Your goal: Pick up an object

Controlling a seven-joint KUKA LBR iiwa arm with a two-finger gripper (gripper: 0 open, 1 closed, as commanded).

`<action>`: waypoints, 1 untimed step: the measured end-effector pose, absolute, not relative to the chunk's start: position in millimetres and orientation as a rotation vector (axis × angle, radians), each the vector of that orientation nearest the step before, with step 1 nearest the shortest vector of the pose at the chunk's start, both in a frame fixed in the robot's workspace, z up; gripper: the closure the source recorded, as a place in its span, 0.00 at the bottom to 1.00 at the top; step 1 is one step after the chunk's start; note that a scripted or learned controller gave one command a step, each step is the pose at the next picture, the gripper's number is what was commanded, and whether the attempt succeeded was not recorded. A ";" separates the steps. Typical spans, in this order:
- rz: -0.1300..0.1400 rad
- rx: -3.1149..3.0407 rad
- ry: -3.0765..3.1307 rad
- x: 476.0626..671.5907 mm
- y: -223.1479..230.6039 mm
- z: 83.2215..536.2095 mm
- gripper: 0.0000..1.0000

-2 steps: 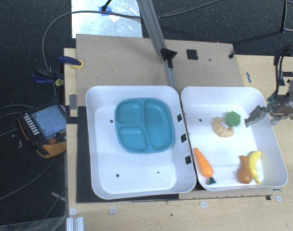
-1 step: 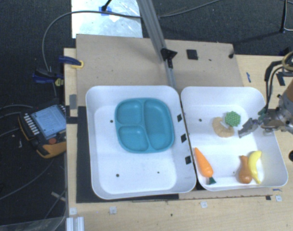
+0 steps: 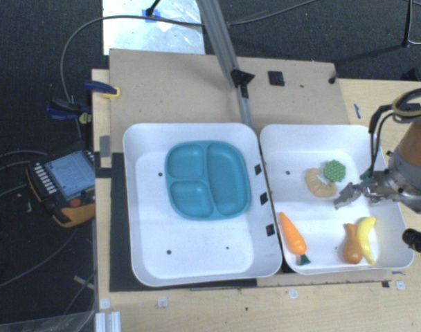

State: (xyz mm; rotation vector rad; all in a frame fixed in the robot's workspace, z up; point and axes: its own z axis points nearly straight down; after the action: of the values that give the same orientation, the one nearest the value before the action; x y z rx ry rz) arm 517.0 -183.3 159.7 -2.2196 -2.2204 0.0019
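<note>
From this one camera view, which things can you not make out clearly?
- Gripper: small and blurred in the camera view; open or shut cannot be told.
- Arm: cut off by the right edge.
- Tan item beside the green piece: too blurred to name; whether they touch is unclear.
- Orange-brown toy against the banana: its shape is too small to identify.
- Carrot: its dark lower tip is too small to make out.

Single fixed camera above the bench (image 3: 217, 88), angled down, both white bins (image 3: 196, 254) framed mid-distance
</note>
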 end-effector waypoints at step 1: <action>0.002 -2.219 -2.220 509.6 -176.2 104.4 0.00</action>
State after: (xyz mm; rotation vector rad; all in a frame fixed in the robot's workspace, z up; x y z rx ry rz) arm 509.6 -176.2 104.4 -2.2191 -2.2201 0.0015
